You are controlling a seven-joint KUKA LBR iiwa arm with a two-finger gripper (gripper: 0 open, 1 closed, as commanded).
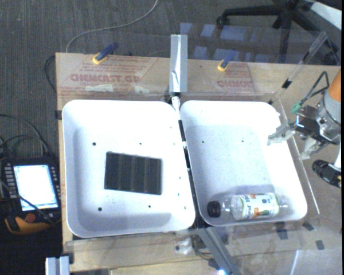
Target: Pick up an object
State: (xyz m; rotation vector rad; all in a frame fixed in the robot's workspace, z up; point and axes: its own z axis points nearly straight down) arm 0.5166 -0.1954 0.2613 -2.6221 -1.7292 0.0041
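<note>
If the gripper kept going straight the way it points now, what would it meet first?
The gripper points left over the right bin's far right rim. It would likely cross bare bin floor and pass behind the bottle, though depth is unclear from this view.

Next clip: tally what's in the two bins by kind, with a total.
Bottle: 1, lying in the right bin
Dark ribbed panel: 1, flat in the left bin
Total: 2
</note>
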